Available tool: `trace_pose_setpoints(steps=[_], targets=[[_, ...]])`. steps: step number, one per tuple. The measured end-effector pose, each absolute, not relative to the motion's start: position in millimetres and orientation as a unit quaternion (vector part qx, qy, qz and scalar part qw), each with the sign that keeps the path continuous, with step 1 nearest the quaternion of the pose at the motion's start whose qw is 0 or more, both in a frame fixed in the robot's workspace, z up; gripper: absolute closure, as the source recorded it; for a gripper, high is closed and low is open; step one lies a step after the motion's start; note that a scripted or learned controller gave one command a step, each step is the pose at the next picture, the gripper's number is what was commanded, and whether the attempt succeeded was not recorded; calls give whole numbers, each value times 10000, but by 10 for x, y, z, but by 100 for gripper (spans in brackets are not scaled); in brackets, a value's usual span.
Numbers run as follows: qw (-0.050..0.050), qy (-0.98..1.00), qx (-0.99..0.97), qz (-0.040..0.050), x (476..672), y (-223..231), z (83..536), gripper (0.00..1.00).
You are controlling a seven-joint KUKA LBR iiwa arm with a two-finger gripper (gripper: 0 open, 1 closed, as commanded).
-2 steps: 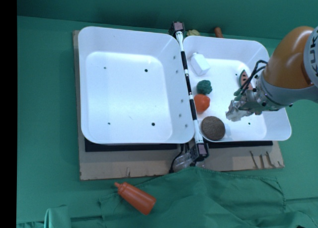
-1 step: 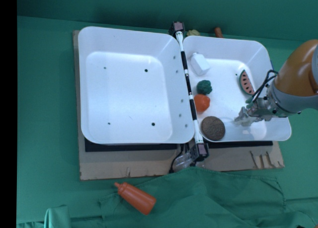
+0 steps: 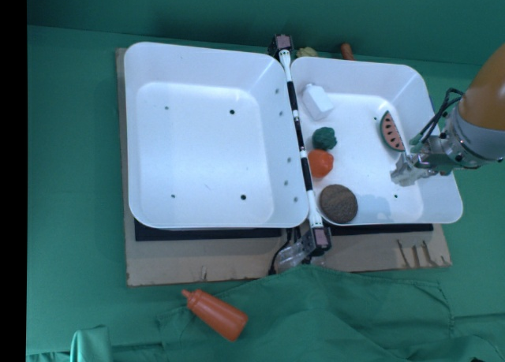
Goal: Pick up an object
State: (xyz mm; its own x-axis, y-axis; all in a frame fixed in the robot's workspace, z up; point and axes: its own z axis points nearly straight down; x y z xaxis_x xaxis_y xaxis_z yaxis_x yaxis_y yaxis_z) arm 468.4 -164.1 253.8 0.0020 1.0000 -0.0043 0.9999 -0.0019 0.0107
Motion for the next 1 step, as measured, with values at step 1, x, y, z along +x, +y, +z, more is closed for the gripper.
trace_pose_setpoints(steps=[1], targets=[[21, 7058, 7084, 5, 4675, -1641, 2497, 0]])
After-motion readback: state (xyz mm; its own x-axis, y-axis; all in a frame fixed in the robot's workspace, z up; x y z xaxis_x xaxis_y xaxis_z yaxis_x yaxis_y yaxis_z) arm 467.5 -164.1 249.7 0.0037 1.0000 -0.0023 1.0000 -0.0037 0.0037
